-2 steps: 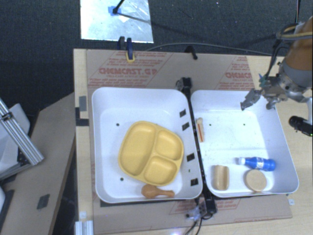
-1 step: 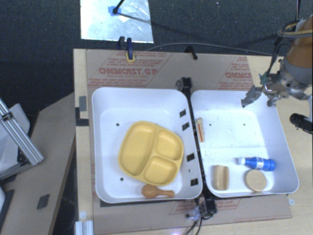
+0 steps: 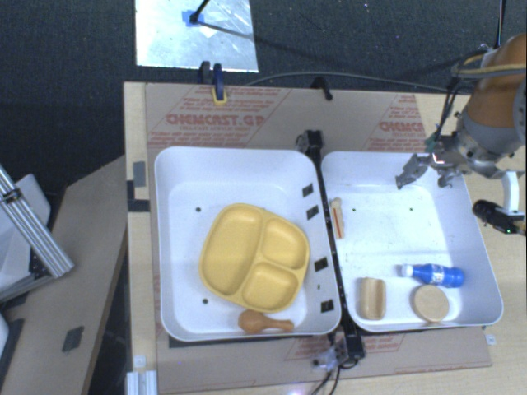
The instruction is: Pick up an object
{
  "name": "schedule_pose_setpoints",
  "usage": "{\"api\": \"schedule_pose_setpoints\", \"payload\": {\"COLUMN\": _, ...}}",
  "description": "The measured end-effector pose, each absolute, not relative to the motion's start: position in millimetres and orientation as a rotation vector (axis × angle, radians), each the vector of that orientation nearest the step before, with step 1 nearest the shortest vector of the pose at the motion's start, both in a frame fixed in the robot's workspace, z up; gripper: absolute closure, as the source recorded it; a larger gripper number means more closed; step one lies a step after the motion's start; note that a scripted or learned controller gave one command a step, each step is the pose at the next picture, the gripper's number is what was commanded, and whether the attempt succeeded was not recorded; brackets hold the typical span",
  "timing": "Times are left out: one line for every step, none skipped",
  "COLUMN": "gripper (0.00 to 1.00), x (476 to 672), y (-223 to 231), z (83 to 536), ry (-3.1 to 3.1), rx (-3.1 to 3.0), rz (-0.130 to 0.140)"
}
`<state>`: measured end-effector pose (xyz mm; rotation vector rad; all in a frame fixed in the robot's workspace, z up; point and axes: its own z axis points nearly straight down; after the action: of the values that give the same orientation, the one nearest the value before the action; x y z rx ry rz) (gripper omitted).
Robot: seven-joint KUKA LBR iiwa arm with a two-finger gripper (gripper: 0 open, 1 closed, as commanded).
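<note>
On the bench's left half, the left bin (image 3: 177,179) holds a yellow divided plate (image 3: 255,256) lying flat near its middle, with bare white floor along the far wall and the left side. A tan wooden spoon (image 3: 265,323) lies just past the plate's near edge, close against the bin's front rim. Black clips (image 3: 314,212) dot the divider where the two bins meet.

Across that divider, the right bin (image 3: 486,257) has a thin orange stick (image 3: 337,218) lying along its left wall. Most of its floor is open (the far half and centre are bare white). Along the near edge sit a tan block (image 3: 371,298), a round tan disc (image 3: 431,304), and just beyond the disc a blue bottle (image 3: 436,275) on its side, all close together.

Over the bin's far right corner hangs the gripper (image 3: 426,171), its two fingers spread apart with nothing between them, well away from the objects at the near edge. Behind it the arm's orange band (image 3: 498,89) rises at the right. Cardboard (image 3: 247,113) printed in red lies under both bins.
</note>
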<state>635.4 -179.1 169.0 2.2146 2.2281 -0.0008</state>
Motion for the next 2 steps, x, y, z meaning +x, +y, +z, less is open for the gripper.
{"api": "schedule_pose_setpoints", "payload": {"gripper": 0.0, "x": 645.7, "y": -177.6, "z": 114.2, "ry": 2.229, "rx": 2.213, "rz": 0.0}}
{"api": "schedule_pose_setpoints", "payload": {"gripper": 0.0, "x": 646.4, "y": -176.9, "z": 83.9, "ry": 2.229, "rx": 2.213, "rz": 0.0}}
